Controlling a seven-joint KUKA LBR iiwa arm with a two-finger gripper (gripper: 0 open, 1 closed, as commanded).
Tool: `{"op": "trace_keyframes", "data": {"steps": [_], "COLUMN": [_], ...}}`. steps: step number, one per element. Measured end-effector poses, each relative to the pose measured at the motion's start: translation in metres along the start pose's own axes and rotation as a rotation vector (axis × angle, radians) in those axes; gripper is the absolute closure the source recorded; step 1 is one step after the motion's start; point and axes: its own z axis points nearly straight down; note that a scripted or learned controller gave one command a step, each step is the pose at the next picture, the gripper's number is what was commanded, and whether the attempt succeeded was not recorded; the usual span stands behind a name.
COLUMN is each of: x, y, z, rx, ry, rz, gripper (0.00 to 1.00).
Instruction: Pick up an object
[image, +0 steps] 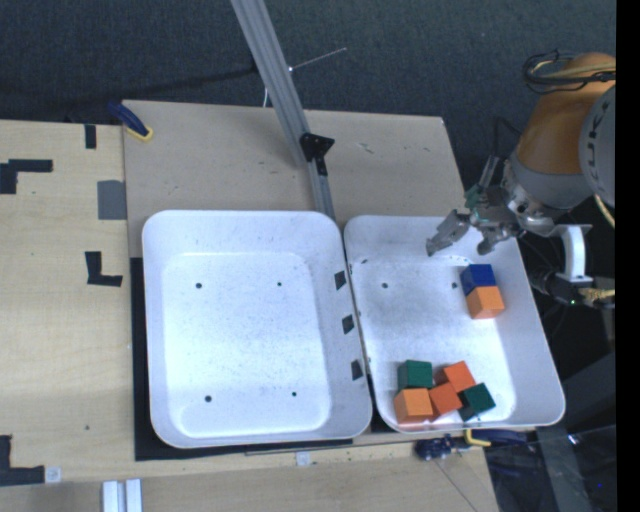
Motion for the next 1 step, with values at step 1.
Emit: {"op": "trace_keyframes", "data": {"steps": [1], "x": [0.0], "y": [0.0], "z": [0.0], "rx": [0.0], "ry": [0.0], "rz": [0.0], "gripper": [0.0]}}
